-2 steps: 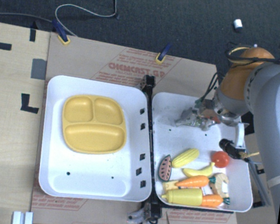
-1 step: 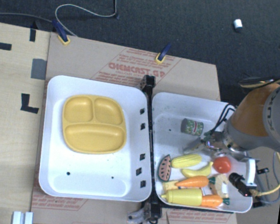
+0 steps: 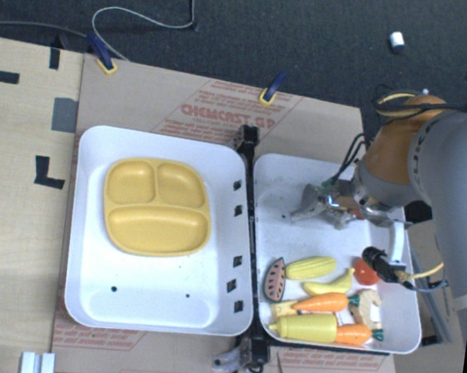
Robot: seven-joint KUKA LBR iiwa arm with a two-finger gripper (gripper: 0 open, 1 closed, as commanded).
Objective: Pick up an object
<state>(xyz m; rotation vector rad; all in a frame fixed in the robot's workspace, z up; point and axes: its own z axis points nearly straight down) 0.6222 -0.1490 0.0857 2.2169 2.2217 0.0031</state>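
My gripper (image 3: 303, 203) hangs low over the upper middle of the right bin (image 3: 287, 173), over bare white floor. Its fingers (image 3: 295, 215) look spread, open, with nothing between them. Toy foods lie crowded along the bin's front, below the gripper: a corn cob (image 3: 310, 267), a banana (image 3: 329, 285), a carrot (image 3: 321, 302), a watermelon slice (image 3: 275, 279), a long yellow piece (image 3: 309, 325) and a red tomato (image 3: 365, 273). The closest of them, the corn cob, is well clear of the fingertips.
The left bin (image 3: 83, 272) holds a yellow three-compartment plate (image 3: 157, 207). A black divider (image 3: 245, 217) joins the two bins. The arm's grey body and orange band (image 3: 393, 152) cover the right bin's far right side. Clamps and a cable lie beyond the bins.
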